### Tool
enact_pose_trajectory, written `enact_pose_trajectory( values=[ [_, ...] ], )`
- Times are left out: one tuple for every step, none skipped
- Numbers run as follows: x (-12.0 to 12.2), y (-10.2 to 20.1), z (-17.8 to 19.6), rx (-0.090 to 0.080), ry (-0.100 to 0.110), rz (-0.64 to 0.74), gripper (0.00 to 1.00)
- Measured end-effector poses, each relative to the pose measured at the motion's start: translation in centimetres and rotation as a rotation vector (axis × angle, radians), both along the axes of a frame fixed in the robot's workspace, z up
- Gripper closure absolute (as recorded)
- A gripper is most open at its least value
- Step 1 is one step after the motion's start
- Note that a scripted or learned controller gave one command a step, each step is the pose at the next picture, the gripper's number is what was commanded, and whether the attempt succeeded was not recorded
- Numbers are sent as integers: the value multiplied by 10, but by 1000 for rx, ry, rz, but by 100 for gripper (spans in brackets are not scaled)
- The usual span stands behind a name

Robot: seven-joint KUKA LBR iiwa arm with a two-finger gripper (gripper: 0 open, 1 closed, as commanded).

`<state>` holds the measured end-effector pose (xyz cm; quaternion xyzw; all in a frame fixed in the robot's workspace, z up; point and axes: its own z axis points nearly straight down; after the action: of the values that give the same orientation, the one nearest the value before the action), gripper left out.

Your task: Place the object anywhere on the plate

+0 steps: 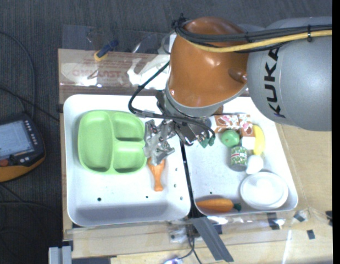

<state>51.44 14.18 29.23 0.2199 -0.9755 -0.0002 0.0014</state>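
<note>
A green divided plate (pixel 109 142) lies in the left white bin (pixel 93 202), toward its back left. My gripper (pixel 159 154) hangs just off the plate's right edge, near the wall between the bins. A small orange carrot-like toy (pixel 157 176) has its upper end between the fingertips, and its tapered end points toward the front of the bin. The gripper is shut on that end. The toy is beside the plate, over the bin floor. The orange wrist band (pixel 208 65) hides the back of both bins.
The right bin (pixel 205 175) holds a green ball (pixel 230 138), a yellow banana (pixel 259 139), a red-and-white box (pixel 235 122), a small can (pixel 238 157), a white bowl (pixel 263 190) and another orange carrot (pixel 215 205). A handheld pendant (pixel 16 144) lies on the floor at left.
</note>
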Motion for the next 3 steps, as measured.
enact_pose_trajectory(
  values=[
    [65,51,-3,3,-5,223,100],
    [84,92,-105,3,5,246,100],
    [21,65,-137,4,-1,831,100]
  ],
)
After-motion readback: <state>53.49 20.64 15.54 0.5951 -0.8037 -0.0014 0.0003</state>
